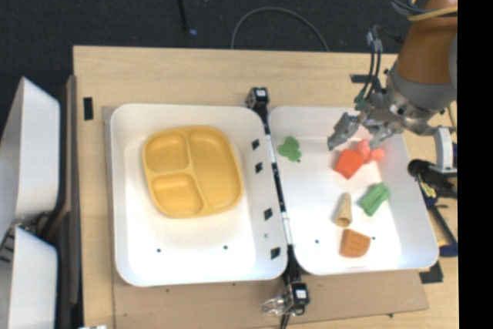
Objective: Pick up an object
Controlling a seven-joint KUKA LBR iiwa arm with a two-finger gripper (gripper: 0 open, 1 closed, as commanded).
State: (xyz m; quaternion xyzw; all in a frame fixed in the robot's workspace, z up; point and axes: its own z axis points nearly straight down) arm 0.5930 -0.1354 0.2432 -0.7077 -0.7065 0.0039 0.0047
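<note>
Plywood bench (192, 77) on dark carpet, two glossy white bins (123, 243), yellow compartment tray (191, 169) left, gripper (357, 133) fingers spread open above red block (349, 162).

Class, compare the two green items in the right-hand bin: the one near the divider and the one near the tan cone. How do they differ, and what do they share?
The green piece by the divider is lobed and irregular; the green piece by the tan cone is elongated and blocky. The first lies alone at the bin's left; the second lies towards the right, between the tan cone and the bin's right wall. The first looks slightly darker. Both are small, green, and in the right bin.
</note>
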